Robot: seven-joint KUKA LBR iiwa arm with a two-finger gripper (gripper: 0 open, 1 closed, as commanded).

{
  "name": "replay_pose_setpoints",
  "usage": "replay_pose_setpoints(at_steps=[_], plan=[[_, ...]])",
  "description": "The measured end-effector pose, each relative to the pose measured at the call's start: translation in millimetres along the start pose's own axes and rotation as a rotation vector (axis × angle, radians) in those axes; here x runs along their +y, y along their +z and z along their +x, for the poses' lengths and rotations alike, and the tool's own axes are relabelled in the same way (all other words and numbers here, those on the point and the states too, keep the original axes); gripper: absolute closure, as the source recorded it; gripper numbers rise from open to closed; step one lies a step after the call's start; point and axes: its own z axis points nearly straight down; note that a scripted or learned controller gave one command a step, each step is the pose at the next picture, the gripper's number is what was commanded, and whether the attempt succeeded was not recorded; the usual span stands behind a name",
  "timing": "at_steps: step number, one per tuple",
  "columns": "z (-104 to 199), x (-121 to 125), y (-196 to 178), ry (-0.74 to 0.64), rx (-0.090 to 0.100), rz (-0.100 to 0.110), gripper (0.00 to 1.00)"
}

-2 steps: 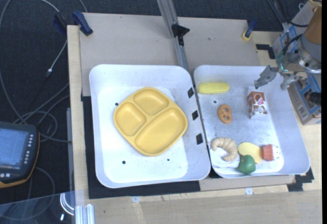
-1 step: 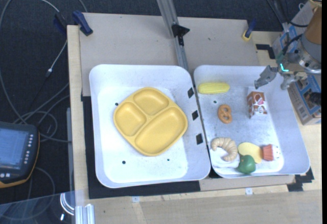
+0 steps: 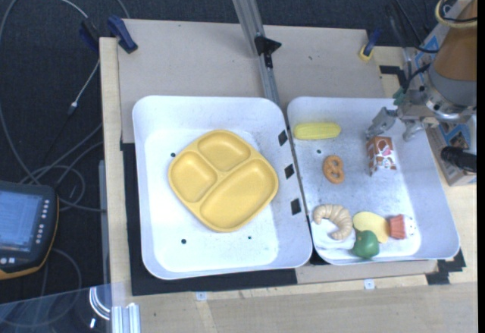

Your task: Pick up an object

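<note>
Hovering my tool [image 3: 395, 120] with its fingers spread and nothing between them, I sit just above the red-and-white packet [image 3: 381, 155], at three o'clock in the right bin [image 3: 436, 195]. Best drop straight down (pretzel [image 3: 333, 168] lies near).

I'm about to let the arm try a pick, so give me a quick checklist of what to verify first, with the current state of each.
1. Pincer above the right bin: ok.
2. Target near it: red-and-white packet just below: ok.
3. Packet free of neighbours: pretzel lies apart: ok.
4. Pincer gripping nothing: cannot tell.
5. Fingers open enough: cannot tell.
6. Yellow tray out of the way, in the left bin: ok.
</note>
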Motion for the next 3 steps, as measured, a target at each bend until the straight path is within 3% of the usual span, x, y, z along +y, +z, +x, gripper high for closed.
replay_pose_setpoints(at_steps=[1, 2, 3], plan=[[0.8, -0.7, 53.0, 0.001, 0.0, 0.001, 0.0], [0.4, 1.5, 37.5, -0.001, -0.003, -0.007, 1.0], [-1.3, 4.8, -6.8, 0.001, -0.004, -0.013, 1.0]])
